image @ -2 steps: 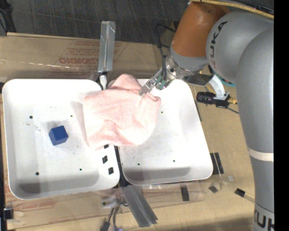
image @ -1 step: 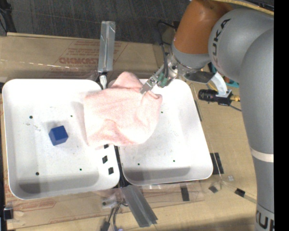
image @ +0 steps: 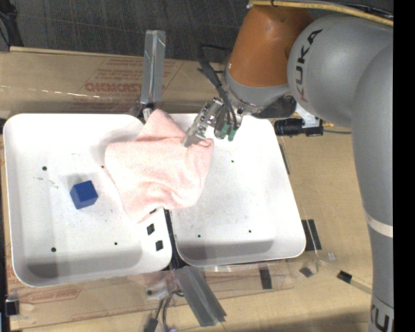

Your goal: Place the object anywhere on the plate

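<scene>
A crumpled pink towel [image: 159, 168] lies across the wall where the two white bins meet, part in the left bin [image: 28, 185] and part in the right bin [image: 256, 192]. A small blue cube [image: 84, 194] sits in the left bin, a little left of the towel. My gripper [image: 202, 130] reaches down from the orange-banded wrist [image: 266, 43] at the back of the right bin. Its tip meets the towel's upper right edge. Whatever lies beneath the towel is hidden.
A grey metal post [image: 152, 68] stands behind the bins near the towel's back corner. Brown cardboard [image: 69, 81] lies behind the left bin. The grey arm [image: 360, 81] fills the right side above the bench.
</scene>
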Controlling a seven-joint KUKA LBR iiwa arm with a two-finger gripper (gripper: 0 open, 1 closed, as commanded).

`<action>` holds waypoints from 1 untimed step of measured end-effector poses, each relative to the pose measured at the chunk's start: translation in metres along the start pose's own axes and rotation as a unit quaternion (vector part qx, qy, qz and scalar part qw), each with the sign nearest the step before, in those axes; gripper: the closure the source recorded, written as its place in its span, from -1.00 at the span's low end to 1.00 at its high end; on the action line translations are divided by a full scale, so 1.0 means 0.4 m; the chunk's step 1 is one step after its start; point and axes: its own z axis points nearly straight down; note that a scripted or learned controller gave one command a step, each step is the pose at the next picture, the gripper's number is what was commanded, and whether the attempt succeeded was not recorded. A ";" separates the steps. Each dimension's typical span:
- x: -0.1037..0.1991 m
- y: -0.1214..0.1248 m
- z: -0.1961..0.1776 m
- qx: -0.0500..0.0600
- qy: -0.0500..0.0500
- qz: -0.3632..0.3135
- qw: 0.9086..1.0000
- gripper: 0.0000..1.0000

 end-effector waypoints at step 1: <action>0.082 0.070 0.012 0.000 0.000 -0.201 0.980 1.00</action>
